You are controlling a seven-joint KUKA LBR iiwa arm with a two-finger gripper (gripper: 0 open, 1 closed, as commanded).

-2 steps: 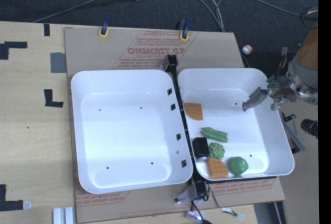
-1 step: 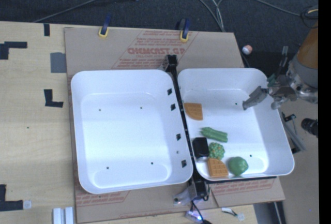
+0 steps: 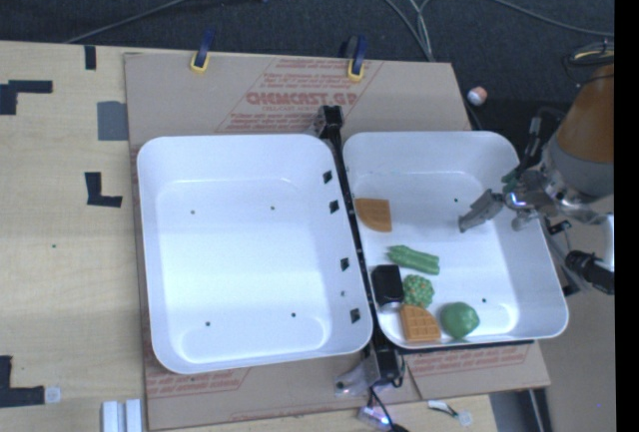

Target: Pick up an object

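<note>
Down by the near edge of the right bin (image 3: 519, 320), that's where the pickable things sit, all bunched toward the corner nearest the divider between the two bins. Closest to the pincer, by my reading, is the green bean-like piece (image 3: 413, 258), a bumpy elongated pod lying with its long axis running from the divider side toward the right wall, tipped slightly toward the near edge. Just beyond it toward the near edge comes a knobbly green lump (image 3: 418, 291), touching or nearly touching a small black block (image 3: 387, 283) that looks matte and boxy. At the near rim sits a tan waffle-textured square (image 3: 420, 324), and beside it a smooth round green ball-like thing (image 3: 459, 319). A flat orange-brown slab (image 3: 373, 214) lies apart from the bunch, up against the divider at mid-length. Now the pincer (image 3: 477, 215): it hangs over the bin's floor near the right wall, pointing toward the divider, and nothing shows between its fingers; whether they stand apart or together I cannot tell from this slant. So the pod lies from the pincer toward the divider and a touch nearer the near edge; I'd judge a grip across its short width the likeliest to hold. Left bin (image 3: 150, 250), smooth white plastic, lies beyond the divider, all on a cardboard sheet (image 3: 290, 91) on the worktop (image 3: 50, 250).
</note>
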